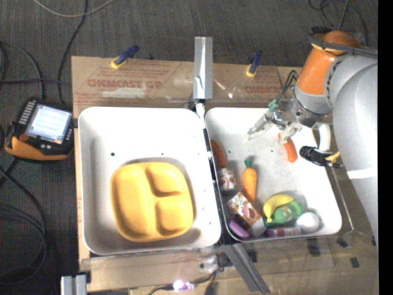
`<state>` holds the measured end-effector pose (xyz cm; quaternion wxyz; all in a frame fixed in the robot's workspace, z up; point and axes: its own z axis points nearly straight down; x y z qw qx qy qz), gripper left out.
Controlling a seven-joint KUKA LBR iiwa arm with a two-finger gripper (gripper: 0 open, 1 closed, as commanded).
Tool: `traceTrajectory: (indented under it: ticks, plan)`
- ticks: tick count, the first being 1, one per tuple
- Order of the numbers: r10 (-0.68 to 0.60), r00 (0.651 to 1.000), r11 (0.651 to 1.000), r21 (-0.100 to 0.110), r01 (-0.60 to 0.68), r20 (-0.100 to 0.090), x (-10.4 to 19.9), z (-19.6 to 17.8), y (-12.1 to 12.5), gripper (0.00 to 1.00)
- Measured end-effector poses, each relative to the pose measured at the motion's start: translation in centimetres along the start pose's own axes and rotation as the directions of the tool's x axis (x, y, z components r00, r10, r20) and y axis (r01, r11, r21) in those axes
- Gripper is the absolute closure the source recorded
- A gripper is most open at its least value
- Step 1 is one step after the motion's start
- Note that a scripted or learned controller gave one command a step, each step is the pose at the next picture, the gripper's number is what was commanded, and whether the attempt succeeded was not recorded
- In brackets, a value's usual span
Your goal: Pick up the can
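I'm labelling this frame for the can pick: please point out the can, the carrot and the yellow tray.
can [226,179], camera view, on its printed side wall.
carrot [249,185], camera view, middle of the orange body.
yellow tray [153,200], camera view, on the ridge between its compartments.

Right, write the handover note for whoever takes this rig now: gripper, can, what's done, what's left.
Gripper: open, holding nothing, above the far part of the right bin.
Can: lying against that bin's left wall, between a sausage-like piece and a small carton, with a carrot just beside it.
Left bin: holds only the yellow divided tray.
Done: nothing; the can is not grasped.
Left: reach to the can, close on it, lift.
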<state>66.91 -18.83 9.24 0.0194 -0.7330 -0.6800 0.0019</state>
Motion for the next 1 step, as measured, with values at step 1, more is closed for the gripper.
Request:
traceTrajectory:
  ticks: [1]
  plan:
    - [-0.114,0.993,0.993,-0.036,0.115,0.032,5.86,0.51,-4.17,0.0]
